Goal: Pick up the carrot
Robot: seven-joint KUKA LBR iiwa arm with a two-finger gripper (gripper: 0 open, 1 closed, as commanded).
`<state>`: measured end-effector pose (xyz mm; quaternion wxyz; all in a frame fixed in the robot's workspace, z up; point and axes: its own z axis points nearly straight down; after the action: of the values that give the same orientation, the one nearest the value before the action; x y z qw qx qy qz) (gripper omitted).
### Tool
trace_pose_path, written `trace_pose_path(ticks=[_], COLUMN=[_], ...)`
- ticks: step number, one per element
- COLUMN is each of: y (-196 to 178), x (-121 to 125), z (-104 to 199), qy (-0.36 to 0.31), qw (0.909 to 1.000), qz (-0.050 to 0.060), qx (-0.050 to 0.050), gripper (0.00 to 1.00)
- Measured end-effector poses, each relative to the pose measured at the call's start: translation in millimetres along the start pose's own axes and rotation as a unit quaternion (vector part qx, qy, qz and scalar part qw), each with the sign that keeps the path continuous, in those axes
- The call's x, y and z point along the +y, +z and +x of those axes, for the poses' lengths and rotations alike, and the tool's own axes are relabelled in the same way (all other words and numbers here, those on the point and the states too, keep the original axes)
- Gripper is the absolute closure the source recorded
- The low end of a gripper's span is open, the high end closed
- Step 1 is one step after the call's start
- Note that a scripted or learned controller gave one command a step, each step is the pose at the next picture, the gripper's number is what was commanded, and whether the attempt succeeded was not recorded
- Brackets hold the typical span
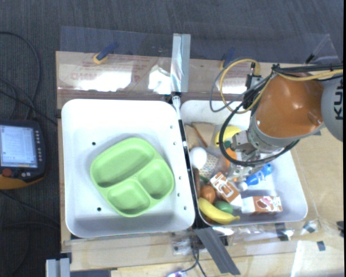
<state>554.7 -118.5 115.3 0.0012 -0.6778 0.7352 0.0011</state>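
Fingers hidden under the wrist; cannot tell their spread. Gripper [244,157] is low in the right bin [293,180], the arm's orange band directly above it. Carrot [207,192], small, orange and matte, lies near the divider just above the glossy curved banana [217,211]; its long axis is unclear.

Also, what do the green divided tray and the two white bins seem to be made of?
The green tray looks like moulded plastic with a matte to satin finish: one even colour, rounded compartment edges, soft highlights. The left bin and right bin also look like plastic, smooth and slightly glossy, with rounded corners and light reflections on the walls. Coated metal cannot be ruled out from this view.
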Motion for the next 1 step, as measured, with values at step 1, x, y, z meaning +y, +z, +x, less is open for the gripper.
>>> trace_pose_path(ticks=[1], y=[-207.6], x=[-23.2], z=[-32.8], qy=[-0.091], qw=[0.9959], qz=[0.005], qx=[0.000], gripper=[1.00])
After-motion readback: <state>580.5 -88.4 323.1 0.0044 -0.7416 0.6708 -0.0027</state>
